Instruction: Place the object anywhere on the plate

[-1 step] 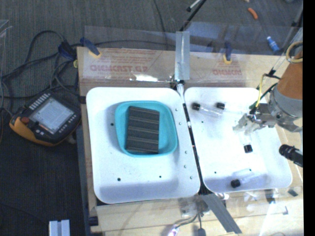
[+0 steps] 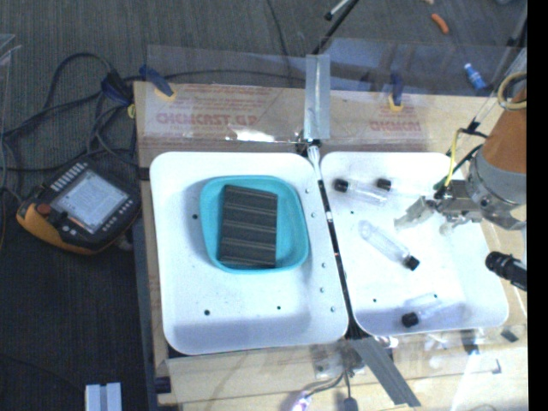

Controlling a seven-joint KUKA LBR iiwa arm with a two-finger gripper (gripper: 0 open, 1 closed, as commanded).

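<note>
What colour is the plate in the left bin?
Turquoise blue; the plate shows in the camera view, with a dark ribbed block lying on it.

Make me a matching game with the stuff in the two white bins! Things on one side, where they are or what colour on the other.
Things:
1. plate
2. dark ridged block
3. clear tube with black caps at both ends
4. gripper

Clues:
A. lying on top of the plate
B. turquoise, in the left bin
C. above the right bin, on the arm reaching in from the right
D. near the top of the right bin

Pairs: 1-B, 2-A, 3-D, 4-C
</note>
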